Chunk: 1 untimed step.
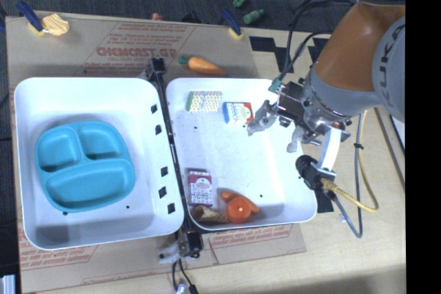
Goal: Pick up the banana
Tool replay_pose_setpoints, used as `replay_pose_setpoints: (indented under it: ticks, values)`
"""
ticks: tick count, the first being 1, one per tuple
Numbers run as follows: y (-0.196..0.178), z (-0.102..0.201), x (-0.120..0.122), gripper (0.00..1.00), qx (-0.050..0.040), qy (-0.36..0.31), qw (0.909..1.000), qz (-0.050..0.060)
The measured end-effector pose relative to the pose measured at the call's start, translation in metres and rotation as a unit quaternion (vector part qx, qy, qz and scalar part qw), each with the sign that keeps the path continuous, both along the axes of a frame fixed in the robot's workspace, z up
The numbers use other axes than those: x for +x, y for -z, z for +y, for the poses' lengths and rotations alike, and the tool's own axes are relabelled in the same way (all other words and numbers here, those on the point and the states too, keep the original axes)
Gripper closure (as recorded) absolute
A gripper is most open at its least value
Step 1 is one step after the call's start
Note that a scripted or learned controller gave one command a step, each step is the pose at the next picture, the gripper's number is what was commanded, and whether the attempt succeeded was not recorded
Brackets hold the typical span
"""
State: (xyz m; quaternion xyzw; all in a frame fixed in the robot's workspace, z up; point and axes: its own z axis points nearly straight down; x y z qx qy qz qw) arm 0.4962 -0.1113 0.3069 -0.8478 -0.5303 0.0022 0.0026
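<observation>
The camera view looks down on a cardboard-covered bench (138, 38) with two white bins side by side. The left bin (27, 148) holds a blue divided tray (84, 165). The right bin (275, 175) holds a green-and-yellow patterned box (204, 101) and a small blue-and-red carton (238, 112) near its far wall. In its near corner lie a dark red packet (200, 188), a round orange-red piece (239, 208) and a tan-brown piece (207, 215), the three crowded together and touching. Which thing is the banana I cannot tell. The closest in colour are that tan-brown piece, half tucked under the red packet, and a pale yellow lump (56, 25) beside a blue clip (29, 14) at the far left corner of the cardboard. Both are too small to make out their shape. An orange carrot (203, 65) lies on the cardboard just beyond the right bin. The arm (358, 58) reaches in from the right, and its gripper (278, 133) hangs over the far right part of the right bin, just beside the carton. Its two metal fingers (260, 122) stand spread apart with nothing between them.
</observation>
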Motion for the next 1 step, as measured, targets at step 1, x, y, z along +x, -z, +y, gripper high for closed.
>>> replay_pose_setpoints:
  ticks: [1]
  values:
    - [0.0743, 0.0438, -0.0104, 0.00, -0.0003, -0.110, 0.9940, -0.001]
